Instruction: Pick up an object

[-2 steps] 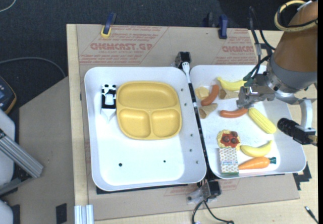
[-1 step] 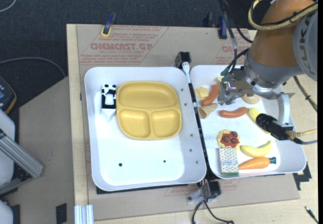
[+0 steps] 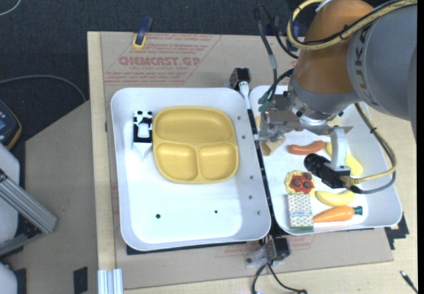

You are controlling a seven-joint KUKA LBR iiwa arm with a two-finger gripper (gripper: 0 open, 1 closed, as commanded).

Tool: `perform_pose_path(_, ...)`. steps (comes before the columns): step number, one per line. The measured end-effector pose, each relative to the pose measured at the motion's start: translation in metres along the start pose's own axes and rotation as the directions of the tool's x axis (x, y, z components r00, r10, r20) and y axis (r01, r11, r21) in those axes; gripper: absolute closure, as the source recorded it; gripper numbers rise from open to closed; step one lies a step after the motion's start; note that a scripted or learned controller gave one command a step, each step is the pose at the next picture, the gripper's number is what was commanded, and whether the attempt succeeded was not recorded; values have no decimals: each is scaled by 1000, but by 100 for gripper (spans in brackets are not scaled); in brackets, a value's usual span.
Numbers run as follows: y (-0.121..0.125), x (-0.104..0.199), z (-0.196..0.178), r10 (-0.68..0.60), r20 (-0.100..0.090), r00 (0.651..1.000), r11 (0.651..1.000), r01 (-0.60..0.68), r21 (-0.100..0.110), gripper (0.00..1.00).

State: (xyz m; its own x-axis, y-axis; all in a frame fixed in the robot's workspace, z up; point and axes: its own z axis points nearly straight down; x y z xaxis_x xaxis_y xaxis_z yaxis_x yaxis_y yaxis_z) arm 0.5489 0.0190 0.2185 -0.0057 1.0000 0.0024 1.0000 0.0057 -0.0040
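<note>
Tan piece (image 3: 266, 148) looks like the target, judging by position: it lies at the left edge of the right bin (image 3: 392, 210), close to the wall between the bins and just under the gripper (image 3: 268, 134). It is small, blurred and partly hidden, so its exact shape is unclear. Probably a toy food, light, rigid plastic or rubber, not fragile, maybe a bit slick. Best hold is likely from above, across its narrow width. The wall close by leaves little room on that side, so a pinch could catch the wall or nudge the piece away.

Gripper hangs low over that spot, arm reaching in from the right. How wide it stands cannot be told from this slant, as the grey body hides it. Nothing shows as held, and contact with the tan piece cannot be told either.

Other candidates in the right bin:
- sausage (image 3: 306, 148), right of the tan piece and apart from it
- red-topped disc (image 3: 300, 183), nearer the camera
- box (image 3: 299, 210), at the near edge
- banana (image 3: 334, 197) and carrot (image 3: 336, 214), side by side right of the box

All look like light, smooth toys.

Left bin (image 3: 192, 223) holds a yellow plate (image 3: 195, 144) with a small black-and-white thing (image 3: 142, 127) just beside its left side, well apart from the gripper
</note>
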Motion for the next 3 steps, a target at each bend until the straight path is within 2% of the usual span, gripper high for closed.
perform_pose_path(1,7,30,-8,2,2,1000,1000,-2,-7,100)
perform_pose_path(3,-3,33,0,5,2,1000,1000,-5,-1,100)
